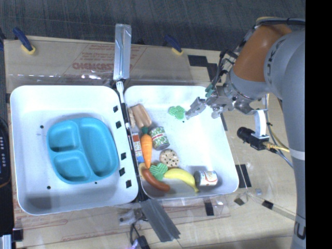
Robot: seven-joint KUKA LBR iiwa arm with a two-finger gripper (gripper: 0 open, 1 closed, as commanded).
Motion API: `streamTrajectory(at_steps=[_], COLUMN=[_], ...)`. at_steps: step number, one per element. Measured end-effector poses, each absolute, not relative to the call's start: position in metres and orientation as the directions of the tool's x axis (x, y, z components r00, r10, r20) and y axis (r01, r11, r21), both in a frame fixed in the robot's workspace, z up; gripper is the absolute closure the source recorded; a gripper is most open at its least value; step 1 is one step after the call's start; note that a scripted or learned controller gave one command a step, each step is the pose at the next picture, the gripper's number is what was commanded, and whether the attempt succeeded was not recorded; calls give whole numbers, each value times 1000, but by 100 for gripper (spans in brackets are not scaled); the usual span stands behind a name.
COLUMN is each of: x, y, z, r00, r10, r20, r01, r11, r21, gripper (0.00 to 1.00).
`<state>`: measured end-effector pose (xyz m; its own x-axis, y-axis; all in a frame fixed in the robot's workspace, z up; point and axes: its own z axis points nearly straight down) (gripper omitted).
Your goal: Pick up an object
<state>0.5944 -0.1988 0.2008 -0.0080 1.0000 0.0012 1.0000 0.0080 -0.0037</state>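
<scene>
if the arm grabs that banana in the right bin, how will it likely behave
The banana looks like a smooth plastic toy, so probably light, stiff and a bit slippery. Its curve may make it pivot. It lies against the sausage and near the can, so neighbours may shift.

Two bins (218, 139), one tray (82, 150)

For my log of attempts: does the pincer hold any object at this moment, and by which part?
Nothing is visibly held. The pincer is above the right bin, just beside the small green toy, with nothing seen between its fingers.
</scene>
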Motion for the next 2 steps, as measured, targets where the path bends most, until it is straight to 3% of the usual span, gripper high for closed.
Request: streamTrajectory(at_steps=[1,2], x=[553,482], y=[-189,-177], z=[92,92], r00=[74,-50], r10=[997,999], r20=[1,2], r01=[997,999], r11=[-74,50], r21=[-2,-2], gripper=[0,0])
